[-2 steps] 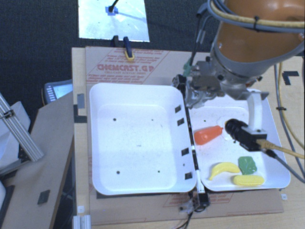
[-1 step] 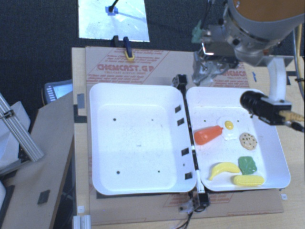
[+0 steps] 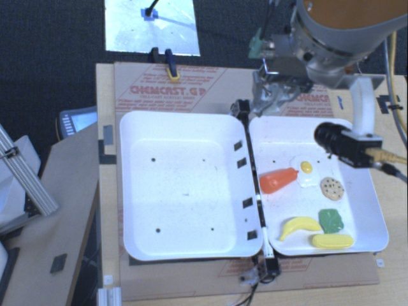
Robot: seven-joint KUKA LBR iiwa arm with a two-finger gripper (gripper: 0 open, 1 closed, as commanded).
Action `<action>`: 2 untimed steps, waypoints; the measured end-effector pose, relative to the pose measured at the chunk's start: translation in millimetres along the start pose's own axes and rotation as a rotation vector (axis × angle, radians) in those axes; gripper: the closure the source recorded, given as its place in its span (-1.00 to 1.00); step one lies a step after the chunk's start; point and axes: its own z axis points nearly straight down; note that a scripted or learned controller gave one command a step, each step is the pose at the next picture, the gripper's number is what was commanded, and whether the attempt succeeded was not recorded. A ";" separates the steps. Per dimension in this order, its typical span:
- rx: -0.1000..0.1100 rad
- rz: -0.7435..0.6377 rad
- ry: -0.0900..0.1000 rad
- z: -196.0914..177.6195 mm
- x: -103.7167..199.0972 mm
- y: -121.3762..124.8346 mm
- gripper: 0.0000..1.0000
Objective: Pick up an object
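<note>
Red lettering reading CHEMCAST GP runs across the cardboard sheet (image 3: pixel 191 81) behind the bins. The gripper (image 3: pixel 271 97) hangs over the right bin's (image 3: pixel 376 228) back-left corner; I cannot tell its finger state. An orange carrot (image 3: pixel 278 180), fried egg (image 3: pixel 306 169), cookie (image 3: pixel 331 188), banana (image 3: pixel 299 225), green piece (image 3: pixel 331 220) and yellow piece (image 3: pixel 332 240) crowd that bin's front, while the left bin (image 3: pixel 185 183) offers open floor.

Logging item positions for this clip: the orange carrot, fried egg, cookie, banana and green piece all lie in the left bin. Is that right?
Not quite: they lie in the right bin, not the left, as the camera view shows. The orange carrot, fried egg, cookie, banana and green piece are all there.
</note>
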 end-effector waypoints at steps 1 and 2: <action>0.000 -0.001 0.000 0.2 4.2 0.1 1.00; 0.000 -0.001 0.000 0.3 17.3 0.2 1.00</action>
